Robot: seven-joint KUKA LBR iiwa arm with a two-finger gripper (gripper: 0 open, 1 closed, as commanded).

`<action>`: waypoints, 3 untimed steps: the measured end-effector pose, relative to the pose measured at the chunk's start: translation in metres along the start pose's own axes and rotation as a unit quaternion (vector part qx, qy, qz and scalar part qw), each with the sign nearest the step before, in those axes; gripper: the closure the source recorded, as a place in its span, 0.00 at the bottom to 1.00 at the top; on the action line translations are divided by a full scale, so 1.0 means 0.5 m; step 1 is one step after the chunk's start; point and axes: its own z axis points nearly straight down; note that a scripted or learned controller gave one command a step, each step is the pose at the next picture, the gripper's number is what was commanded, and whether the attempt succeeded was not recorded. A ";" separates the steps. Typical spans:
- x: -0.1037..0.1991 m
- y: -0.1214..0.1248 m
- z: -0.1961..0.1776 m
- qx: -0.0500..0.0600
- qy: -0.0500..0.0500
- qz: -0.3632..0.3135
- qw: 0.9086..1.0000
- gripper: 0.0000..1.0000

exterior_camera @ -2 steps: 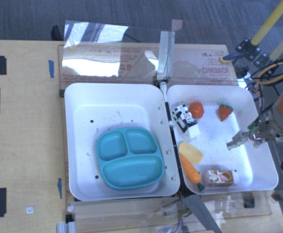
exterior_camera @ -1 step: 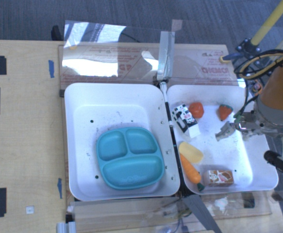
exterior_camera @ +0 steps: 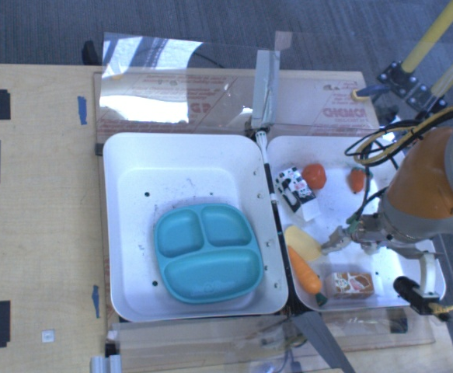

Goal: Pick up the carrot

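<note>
The orange carrot (exterior_camera: 304, 271) lies at a slant in the right bin (exterior_camera: 327, 150), near its front left corner, just below a pale yellow piece (exterior_camera: 304, 242). My gripper (exterior_camera: 336, 240) hangs low over the middle of the right bin, a short way up and to the right of the carrot and apart from it. Nothing shows between its fingers. The arm's orange band (exterior_camera: 424, 181) rises behind it at the right.
The right bin also holds a black-and-white carton (exterior_camera: 294, 186), a red tomato-like piece (exterior_camera: 315, 176), a small orange piece (exterior_camera: 356, 179) and a packaged snack (exterior_camera: 350, 284). A teal divided plate (exterior_camera: 207, 252) sits in the left bin (exterior_camera: 125, 208).
</note>
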 end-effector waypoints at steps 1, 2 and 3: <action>-0.110 0.145 0.002 0.001 0.003 0.070 0.998 0.00; -0.037 0.069 0.000 0.001 0.001 0.197 0.980 0.00; -0.022 0.244 0.004 0.002 0.000 0.364 0.931 0.00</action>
